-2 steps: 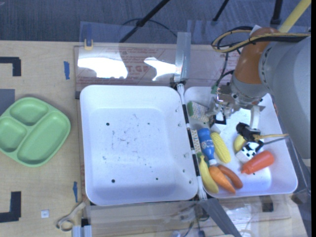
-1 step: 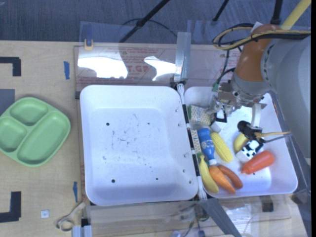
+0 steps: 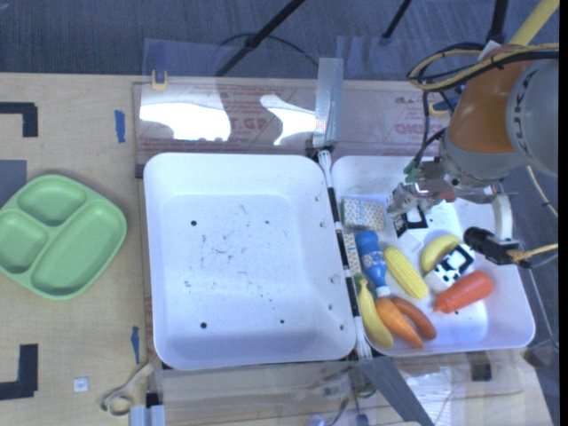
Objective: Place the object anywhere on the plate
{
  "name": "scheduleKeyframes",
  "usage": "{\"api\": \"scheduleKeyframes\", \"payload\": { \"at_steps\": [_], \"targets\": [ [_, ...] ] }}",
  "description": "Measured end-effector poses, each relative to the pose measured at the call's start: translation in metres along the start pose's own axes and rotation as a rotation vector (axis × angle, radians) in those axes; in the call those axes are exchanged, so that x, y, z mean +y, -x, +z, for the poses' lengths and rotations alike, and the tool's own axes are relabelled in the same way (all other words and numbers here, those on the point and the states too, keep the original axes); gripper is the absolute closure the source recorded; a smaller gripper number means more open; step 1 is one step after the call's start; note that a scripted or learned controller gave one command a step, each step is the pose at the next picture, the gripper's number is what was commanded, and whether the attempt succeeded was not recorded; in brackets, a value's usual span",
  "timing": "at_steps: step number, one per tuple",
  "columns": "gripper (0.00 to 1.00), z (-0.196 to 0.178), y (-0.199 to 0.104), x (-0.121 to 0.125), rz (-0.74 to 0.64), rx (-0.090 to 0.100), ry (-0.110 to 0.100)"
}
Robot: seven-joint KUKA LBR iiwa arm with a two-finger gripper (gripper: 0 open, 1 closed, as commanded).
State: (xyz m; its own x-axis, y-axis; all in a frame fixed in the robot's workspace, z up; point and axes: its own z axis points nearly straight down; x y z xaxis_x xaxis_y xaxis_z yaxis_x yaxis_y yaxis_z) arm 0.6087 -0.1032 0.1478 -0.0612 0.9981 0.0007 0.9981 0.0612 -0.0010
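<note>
The left bin (image 3: 240,256) holds nothing I can see, the right bin (image 3: 510,322) carries the clutter, and the green divided plate (image 3: 60,235) lies well apart on the bench at far left. The arm's gripper (image 3: 417,204) hangs over the right bin's upper part, above the toys; whether it is spread or pinched, I cannot tell. Likely candidate, the corn cob (image 3: 404,272), lies beside the blue bottle (image 3: 373,260): judged light, hard, slick plastic, best taken across its middle.
</note>
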Motion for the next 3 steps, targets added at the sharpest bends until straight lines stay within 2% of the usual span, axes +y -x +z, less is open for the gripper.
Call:
{"api": "scheduleKeyframes", "payload": {
  "at_steps": [1,2,3],
  "targets": [
    [1.0,-0.037,-0.065,0.055,0.292,-0.001,0.003],
    [1.0,-0.036,-0.051,0.007,0.409,0.0,-0.002],
    [1.0,-0.046,-0.052,0.007,0.407,0.001,-0.002]
  ]
}}
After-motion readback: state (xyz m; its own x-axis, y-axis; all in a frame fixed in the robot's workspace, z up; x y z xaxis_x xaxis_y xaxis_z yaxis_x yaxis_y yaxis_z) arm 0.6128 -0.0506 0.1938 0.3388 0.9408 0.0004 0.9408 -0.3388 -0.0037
